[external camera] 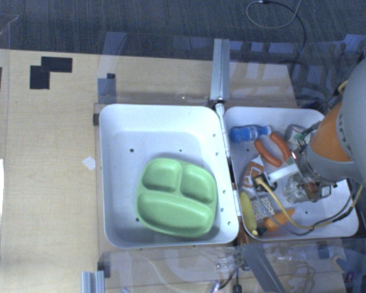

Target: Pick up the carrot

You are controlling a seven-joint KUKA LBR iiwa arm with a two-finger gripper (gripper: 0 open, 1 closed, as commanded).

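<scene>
Orange carrot lies just left of the gripper; its state cannot be told.

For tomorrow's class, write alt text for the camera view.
A grey robot arm reaches from the right over the right white bin, cluttered with a blue bottle and orange pieces. The left white bin holds a green sectioned tray.

The claw hangs in the right bin. The carrot and bottle lie behind it to its left, the divided tray far left in the left bin.
</scene>
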